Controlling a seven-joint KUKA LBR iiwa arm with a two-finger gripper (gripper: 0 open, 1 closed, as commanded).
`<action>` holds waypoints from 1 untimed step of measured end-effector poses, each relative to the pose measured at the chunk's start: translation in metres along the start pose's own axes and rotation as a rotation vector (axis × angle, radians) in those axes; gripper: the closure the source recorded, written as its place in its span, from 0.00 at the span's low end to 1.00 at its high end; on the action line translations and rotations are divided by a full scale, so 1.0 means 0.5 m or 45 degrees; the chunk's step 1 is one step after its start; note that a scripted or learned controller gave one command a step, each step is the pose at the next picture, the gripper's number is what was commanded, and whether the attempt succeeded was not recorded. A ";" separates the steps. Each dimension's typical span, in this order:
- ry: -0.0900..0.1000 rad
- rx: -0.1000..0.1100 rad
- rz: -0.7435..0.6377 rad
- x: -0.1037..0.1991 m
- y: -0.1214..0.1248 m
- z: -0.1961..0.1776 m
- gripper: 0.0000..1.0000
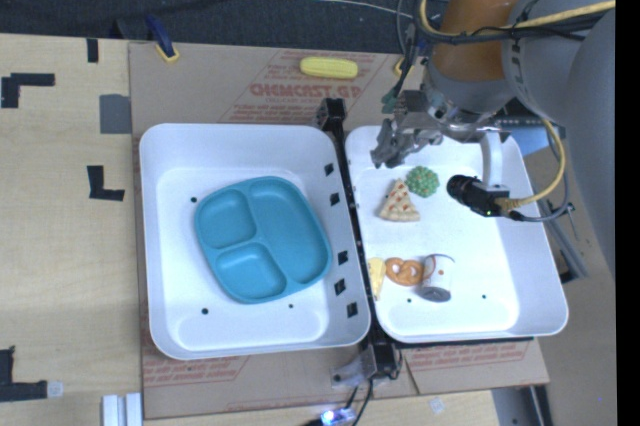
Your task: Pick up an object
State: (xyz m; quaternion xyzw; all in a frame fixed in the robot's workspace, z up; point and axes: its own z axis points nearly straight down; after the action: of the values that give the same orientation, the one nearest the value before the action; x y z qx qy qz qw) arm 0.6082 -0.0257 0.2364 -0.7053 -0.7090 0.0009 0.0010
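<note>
Far to your tool's left, a blue divided plate (262, 239) lies in the left bin (165, 214). Your tool (395, 149) hovers at the right bin's (520, 304) top edge; just below it sit a waffle wedge (398, 203) and green broccoli (423, 181), and further below a pretzel (405, 271).

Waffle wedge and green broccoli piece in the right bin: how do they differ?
The waffle wedge is tan, flat and triangular with a grid pattern; the broccoli piece is green, rounded and bumpy. The waffle wedge looks slightly larger and lies left of and below the broccoli piece, which sits nearer the gripper. Both rest on the floor of the right bin, close together.
</note>
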 end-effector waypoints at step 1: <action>0.001 0.001 -0.001 0.112 0.010 0.029 1.00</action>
State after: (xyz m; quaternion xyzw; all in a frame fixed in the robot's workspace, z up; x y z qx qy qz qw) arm 0.6127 0.0303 0.2219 -0.7049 -0.7093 0.0009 0.0014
